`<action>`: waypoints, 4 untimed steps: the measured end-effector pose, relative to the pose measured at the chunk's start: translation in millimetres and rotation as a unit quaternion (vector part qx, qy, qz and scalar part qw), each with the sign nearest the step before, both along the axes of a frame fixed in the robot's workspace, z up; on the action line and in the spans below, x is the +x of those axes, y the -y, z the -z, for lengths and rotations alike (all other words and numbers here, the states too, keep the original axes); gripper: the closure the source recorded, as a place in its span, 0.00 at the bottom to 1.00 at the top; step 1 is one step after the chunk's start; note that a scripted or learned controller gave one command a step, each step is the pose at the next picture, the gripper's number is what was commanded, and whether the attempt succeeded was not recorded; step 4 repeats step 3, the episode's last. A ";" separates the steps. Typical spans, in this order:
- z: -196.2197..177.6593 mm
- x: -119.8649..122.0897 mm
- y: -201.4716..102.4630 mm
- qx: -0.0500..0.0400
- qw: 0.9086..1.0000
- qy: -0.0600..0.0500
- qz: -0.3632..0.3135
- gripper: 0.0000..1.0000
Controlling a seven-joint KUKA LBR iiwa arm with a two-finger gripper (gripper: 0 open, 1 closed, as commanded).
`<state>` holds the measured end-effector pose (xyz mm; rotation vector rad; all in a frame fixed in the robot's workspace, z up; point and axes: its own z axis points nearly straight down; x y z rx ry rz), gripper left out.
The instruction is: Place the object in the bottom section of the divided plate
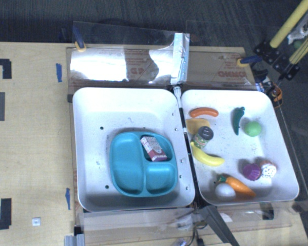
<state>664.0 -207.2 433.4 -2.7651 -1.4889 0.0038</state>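
— How do the jaws stand?

— I cannot tell.

— And the object?

— A small red-and-white carton (153, 148) lies tilted in the blue divided plate (128, 174), in the section at the plate's upper right corner. The plate sits low in the left bin (92, 111).

— The right bin (282, 137)?

— A sausage (203, 112) near its top edge, a small jar (203, 136) and banana (207, 158) by its left wall, a green ball (253, 128) toward its right wall, a carrot (238, 185) at the bottom edge.
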 end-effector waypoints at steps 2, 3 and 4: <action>-0.5 2.8 6.7 0.000 0.992 0.002 -0.126 0.00; -0.5 3.4 5.6 0.000 0.982 0.001 -0.191 0.00; -0.5 3.4 5.6 0.000 0.982 0.001 -0.191 0.00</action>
